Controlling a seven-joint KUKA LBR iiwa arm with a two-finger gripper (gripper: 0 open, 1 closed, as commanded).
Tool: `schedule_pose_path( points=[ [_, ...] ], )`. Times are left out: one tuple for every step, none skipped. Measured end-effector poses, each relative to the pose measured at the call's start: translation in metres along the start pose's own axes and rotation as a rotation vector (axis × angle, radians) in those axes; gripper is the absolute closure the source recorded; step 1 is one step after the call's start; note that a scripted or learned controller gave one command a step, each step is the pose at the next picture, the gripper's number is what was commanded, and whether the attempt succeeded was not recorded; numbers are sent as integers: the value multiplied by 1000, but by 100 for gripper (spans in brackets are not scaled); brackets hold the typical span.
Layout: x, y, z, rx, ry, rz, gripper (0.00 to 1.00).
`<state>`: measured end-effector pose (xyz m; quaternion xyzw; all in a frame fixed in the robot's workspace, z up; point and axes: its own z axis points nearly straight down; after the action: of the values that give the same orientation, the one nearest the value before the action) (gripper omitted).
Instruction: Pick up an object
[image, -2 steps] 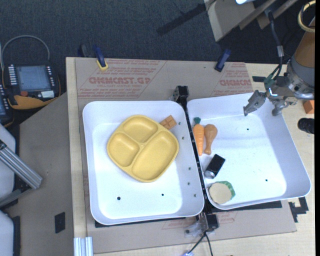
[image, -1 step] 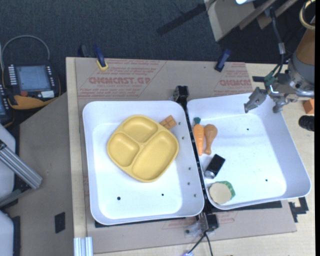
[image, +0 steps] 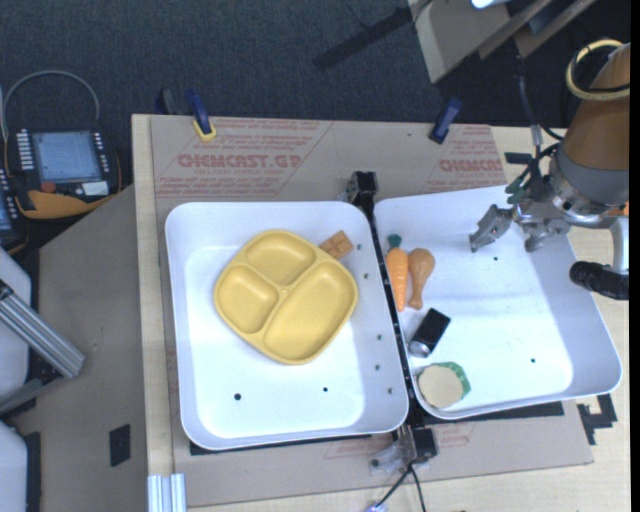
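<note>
Nothing has been picked up yet. The gripper (image: 512, 228) is seen spread open and empty above the right bin (image: 560, 340). The carrot (image: 398, 277) lies well to its left, the black block (image: 430, 331) lower left; descent and grasp remain.

plate (image: 287, 295) in left bin (image: 200, 400) | carrot (image: 398, 276) in right bin (image: 560, 350)

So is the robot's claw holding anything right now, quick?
Gripper: open, holding nothing, up over the right bin, away from the carrot.
</note>
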<state>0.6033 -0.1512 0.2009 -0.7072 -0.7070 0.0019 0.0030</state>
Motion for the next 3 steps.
schedule_pose_path(
  points=[
    [-3, -3, 63, 1, 1, 1, 0],
    [-5, -1, 111, -10, -5, 1, 0],
    [-5, 2, 96, -21, -6, 0, 100]
  ],
)
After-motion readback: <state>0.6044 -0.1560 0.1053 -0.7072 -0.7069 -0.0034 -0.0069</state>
